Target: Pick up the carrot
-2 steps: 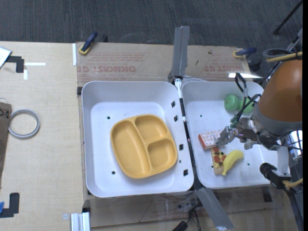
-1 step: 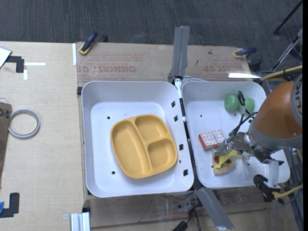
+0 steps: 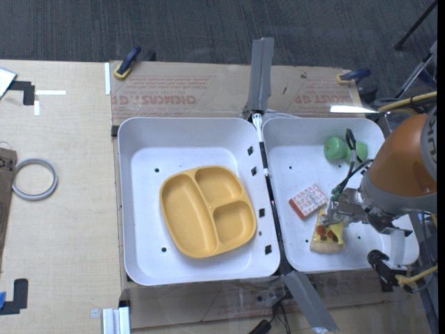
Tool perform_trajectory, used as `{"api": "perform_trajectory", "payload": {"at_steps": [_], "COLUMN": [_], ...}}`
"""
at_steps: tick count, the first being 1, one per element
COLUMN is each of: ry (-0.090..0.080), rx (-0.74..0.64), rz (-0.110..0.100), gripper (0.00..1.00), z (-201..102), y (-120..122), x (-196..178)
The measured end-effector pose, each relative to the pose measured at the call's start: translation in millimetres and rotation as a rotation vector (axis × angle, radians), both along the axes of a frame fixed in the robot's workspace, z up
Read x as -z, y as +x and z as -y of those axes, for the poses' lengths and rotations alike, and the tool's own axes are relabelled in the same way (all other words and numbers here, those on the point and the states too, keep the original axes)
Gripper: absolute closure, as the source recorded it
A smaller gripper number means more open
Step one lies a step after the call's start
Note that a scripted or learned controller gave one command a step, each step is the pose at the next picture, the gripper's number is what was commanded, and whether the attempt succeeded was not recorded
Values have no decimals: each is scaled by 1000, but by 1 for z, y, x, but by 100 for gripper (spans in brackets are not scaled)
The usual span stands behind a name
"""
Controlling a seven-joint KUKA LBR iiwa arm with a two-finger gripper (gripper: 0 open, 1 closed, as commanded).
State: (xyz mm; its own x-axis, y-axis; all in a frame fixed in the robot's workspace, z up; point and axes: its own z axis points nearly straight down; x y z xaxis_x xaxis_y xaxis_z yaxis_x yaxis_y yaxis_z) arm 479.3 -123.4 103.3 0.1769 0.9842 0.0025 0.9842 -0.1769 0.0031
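Orange-banded, our arm (image 3: 407, 165) hangs its gripper (image 3: 338, 213) low over the right bin (image 3: 295, 158), at that bin's near side, just above the orange-yellow piece we take for the carrot (image 3: 327, 239), apparently lining up a grasp; clenched or released, we cannot tell.

Even, diffuse overhead light; the white bins (image 3: 132, 186) are bright, nearly washed out. The yellow plate (image 3: 207, 211) casts a soft, faint shadow. Focus slightly soft throughout, the dark floor above the bins grainy.
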Motion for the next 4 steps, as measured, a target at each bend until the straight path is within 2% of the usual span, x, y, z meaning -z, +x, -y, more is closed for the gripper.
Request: {"api": "perform_trajectory", "payload": {"at_steps": [1,2,3,4], "ry": [0,-2,-1,-1], "rx": [-1,393,240,240], "rz": [0,-6,-9,-8], "gripper": [0,0,0,0], "z": [0,-30,-8,-8], "y": [0,-2,-3,-3], "x": [0,-43,13,13]}}
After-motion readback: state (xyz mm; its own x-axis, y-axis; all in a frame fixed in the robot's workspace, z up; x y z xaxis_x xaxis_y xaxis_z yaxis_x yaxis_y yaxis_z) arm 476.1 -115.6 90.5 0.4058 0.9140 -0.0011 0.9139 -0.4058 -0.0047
